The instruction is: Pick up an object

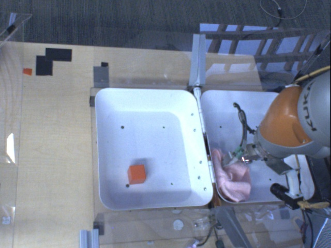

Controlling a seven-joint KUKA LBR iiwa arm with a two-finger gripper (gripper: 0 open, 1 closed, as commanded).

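end effector (239, 155) over pink cloth (232, 180); right bin (227, 105) near-left corner

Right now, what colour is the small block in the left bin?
Orange; the block shows clearly in the camera view, against the white bin floor.

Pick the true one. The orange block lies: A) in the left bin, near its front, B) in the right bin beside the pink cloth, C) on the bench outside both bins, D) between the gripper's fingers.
A: the orange block sits alone on the left bin floor, while the pink cloth lies in the right bin.
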